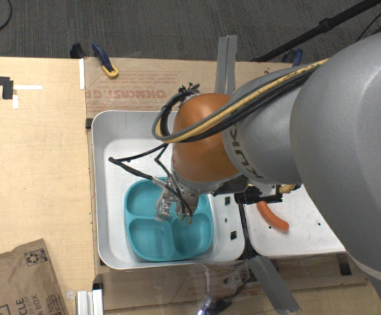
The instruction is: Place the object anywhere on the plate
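A teal divided plate (152,240) lies in the left white bin (102,176), toward its front. My gripper (172,209) hangs over the plate's upper middle, at the divider between compartments, under the orange wrist band. An orange carrot-like object (273,216) lies in the right bin (308,236), just right of the wall between the two bins and well apart from the gripper. The arm hides the back of the plate and much of both bins.
Black cables (134,159) loop from the wrist over the left bin's back half. A cardboard box (20,281) sits at the front left of the bench, and a blue-and-yellow clamp (105,61) lies at its back edge.
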Robot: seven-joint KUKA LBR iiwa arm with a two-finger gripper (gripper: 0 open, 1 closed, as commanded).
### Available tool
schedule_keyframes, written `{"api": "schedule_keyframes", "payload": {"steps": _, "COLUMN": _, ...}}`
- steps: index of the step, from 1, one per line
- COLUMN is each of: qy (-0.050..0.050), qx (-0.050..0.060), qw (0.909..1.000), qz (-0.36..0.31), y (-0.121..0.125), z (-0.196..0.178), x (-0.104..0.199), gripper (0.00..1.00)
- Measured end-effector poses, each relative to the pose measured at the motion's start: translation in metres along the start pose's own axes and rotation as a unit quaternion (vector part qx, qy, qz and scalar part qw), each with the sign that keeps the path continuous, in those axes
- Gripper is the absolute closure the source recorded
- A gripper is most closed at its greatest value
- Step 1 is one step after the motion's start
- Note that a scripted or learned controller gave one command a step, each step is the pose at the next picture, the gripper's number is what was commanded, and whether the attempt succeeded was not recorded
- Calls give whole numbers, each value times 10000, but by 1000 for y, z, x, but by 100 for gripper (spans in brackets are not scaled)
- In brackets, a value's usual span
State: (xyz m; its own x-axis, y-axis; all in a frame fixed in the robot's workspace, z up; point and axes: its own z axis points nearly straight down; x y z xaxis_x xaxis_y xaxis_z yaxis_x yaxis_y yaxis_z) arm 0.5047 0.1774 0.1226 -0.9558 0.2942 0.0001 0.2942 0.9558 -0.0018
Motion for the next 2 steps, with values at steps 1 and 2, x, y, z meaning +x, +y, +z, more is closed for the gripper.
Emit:
{"api": "schedule_keyframes", "payload": {"steps": 1, "qy": -8, "qx": -9, "qw": 10000, "qz": -87, "y": 50, "z": -67, "x": 12, "gripper": 100}}
{"api": "schedule_keyframes", "payload": {"steps": 2, "qy": -8, "qx": -14, "qw": 9982, "qz": -603, "y": 36, "z": 30, "x": 39, "gripper": 100}}
